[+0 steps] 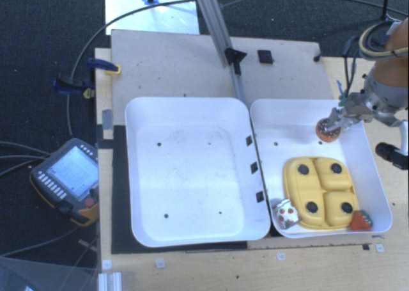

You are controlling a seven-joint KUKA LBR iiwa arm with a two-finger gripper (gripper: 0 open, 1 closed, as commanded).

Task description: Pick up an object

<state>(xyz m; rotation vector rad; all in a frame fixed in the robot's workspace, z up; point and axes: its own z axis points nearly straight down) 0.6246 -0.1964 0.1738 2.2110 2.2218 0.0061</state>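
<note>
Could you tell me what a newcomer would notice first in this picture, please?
The big yellow block in the right bin, with a small white toy and a red one at its near corners. Next, the pincer at a small brown object near that bin's far side.

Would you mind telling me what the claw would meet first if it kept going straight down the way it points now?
Most likely the small brown round object right at the claw tip, then the right bin floor beneath; depth is unclear from above.
</note>
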